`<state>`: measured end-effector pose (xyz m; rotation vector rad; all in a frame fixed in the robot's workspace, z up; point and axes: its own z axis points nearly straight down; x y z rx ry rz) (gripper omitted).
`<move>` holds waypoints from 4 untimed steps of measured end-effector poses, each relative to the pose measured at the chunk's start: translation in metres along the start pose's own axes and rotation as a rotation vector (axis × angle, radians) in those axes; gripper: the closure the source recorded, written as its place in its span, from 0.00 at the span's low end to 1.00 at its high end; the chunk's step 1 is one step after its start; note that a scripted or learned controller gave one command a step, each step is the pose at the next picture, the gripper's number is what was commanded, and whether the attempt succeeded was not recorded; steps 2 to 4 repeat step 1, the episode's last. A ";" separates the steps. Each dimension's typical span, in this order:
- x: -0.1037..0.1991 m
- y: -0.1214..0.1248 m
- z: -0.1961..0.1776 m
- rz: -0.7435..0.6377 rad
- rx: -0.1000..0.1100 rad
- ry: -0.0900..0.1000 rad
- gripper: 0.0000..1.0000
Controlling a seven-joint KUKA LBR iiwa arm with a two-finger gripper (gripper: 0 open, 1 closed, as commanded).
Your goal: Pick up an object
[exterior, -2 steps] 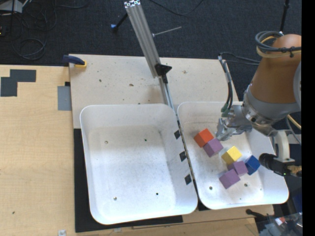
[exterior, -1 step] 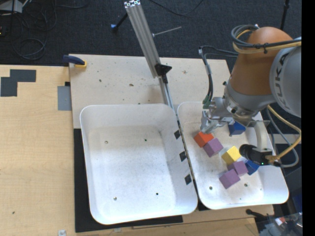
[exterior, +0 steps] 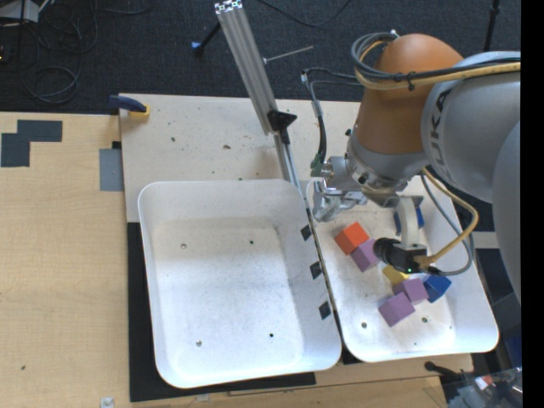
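my gripper [exterior: 330,201] hangs at the right bin's [exterior: 476,334] far left corner; whether it's released or clenched, i cannot tell. the orange cube [exterior: 349,236] lies just toward the near edge, touching a purple cube [exterior: 365,255].

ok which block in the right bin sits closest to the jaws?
The orange block, at the cluster's upper left, just below the gripper. The purple blocks, yellow block and blue block lie farther down the right bin.
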<state>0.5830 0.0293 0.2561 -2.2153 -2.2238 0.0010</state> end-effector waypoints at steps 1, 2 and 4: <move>0.045 0.027 0.004 0.000 -0.001 -0.001 1.00; 0.045 0.027 0.004 0.000 -0.001 -0.001 1.00; 0.045 0.027 0.004 0.000 -0.001 -0.001 1.00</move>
